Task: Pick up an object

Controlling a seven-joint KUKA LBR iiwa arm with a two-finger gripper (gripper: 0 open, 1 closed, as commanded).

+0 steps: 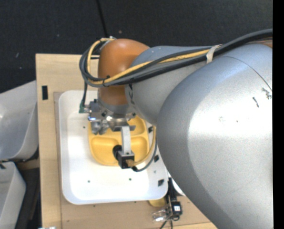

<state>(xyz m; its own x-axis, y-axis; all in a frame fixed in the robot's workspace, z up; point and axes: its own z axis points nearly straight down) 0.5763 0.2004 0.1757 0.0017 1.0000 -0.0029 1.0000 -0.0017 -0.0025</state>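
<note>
Hanging low over the white bin [75,175] on the bench [47,142], the tool [111,125] sits directly above the yellow dish-like object [101,149] lying mid-bin, evidently lined up for a grasp. The wrist hides the tool's state, so open or closed cannot be told.

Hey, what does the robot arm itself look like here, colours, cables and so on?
The arm is bulky, rounded and smooth grey, with a glossy orange band above the wrist. Black and yellow cables run along it, tied by a white strap. The pincer is dull grey metal.
</note>
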